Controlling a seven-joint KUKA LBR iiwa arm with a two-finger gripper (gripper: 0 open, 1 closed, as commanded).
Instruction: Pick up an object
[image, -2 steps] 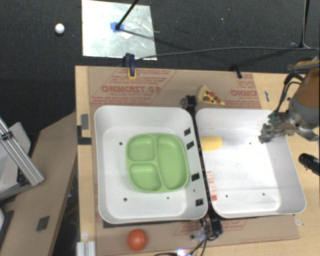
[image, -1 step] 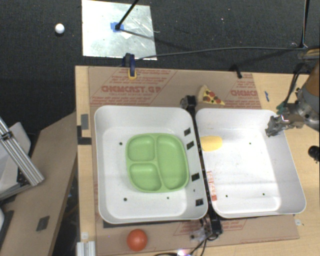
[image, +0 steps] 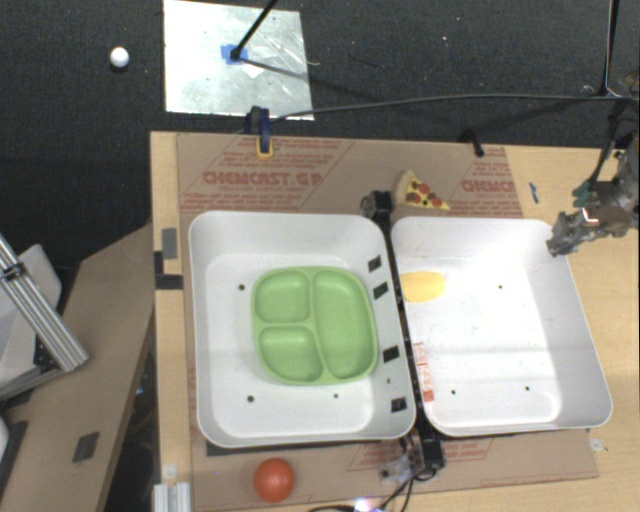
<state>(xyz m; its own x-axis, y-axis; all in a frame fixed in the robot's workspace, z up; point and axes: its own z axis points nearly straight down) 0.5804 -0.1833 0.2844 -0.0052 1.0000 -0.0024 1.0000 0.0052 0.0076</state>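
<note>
Small white ball (image: 120, 57): it lies on the dark floor at the upper left of the frame, well apart from the table and out of my likely reach.
Table (image: 170, 420): a brown board carries both bins side by side, so I judge either one can serve a pick.
Red ball (image: 274, 479): it rests on the board at the bottom of the frame, just below the left bin's near rim, outside any container.
Left bin (image: 215, 250): this shallow white bin holds one thing, a green divided tray (image: 313, 325) lying flat near its middle with three compartments, all of which look bare.
Pizza slice toy (image: 420, 192): it sits on the board at the top centre, just beyond the bins' far rims and close to the seam between them.
Yellow object (image: 422, 287): this is the likeliest thing to pick. It lies flat on the floor of the right bin, in the bin's upper left part near the wall shared with the left bin.
Right bin (image: 530, 400): besides the yellow object, its floor looks bare.
End effector (image: 572, 233): mine hangs at the right of the frame, over the right bin's far right corner and well apart from the yellow object. I cannot tell how far it is open, and I see nothing held in it.
Next move, as I judge it: travel left across the right bin, then descend.
</note>
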